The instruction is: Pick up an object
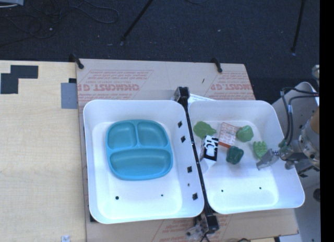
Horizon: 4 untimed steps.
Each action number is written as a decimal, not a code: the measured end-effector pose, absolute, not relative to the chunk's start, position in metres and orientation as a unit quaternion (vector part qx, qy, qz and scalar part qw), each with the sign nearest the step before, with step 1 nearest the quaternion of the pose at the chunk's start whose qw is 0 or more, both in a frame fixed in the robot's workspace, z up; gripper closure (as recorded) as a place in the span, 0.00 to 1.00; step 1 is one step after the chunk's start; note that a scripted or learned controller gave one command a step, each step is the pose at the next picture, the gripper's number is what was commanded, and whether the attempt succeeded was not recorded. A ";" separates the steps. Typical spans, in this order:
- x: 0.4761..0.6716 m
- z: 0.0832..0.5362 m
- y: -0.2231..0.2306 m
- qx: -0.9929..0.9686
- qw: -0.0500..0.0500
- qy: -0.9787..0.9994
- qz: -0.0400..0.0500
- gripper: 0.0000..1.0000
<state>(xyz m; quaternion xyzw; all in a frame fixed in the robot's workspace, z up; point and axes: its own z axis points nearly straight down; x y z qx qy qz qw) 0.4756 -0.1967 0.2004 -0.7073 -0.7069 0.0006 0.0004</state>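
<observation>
Objects for picking lie in the right bin (282, 194), clustered in its upper half, right of centre frame: a light green piece (204, 129), a white-and-orange card (227, 133), a second green piece (245, 133), a third green piece (260, 148), a dark green piece (234, 155), and a black-and-white item (210, 148) nearest the divider between the bins.

Camera view, arm: enters at the right edge of frame, mid-height. Only the wrist end is visible; the rest is cut off by the frame. Gripper (265, 161) sits low over the right bin's right side, just below the third green piece, angled toward lower left. Nothing visible between its fingers. Whether the tips are spread or together: cannot tell, too small and blurred.

Left bin (99, 194) holds a blue divided plate (139, 149), lying flat.

Shapes of the green pieces hard to make out.
</observation>
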 end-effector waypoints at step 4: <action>0.477 0.238 -0.198 -0.706 0.002 -0.708 0.001 1.00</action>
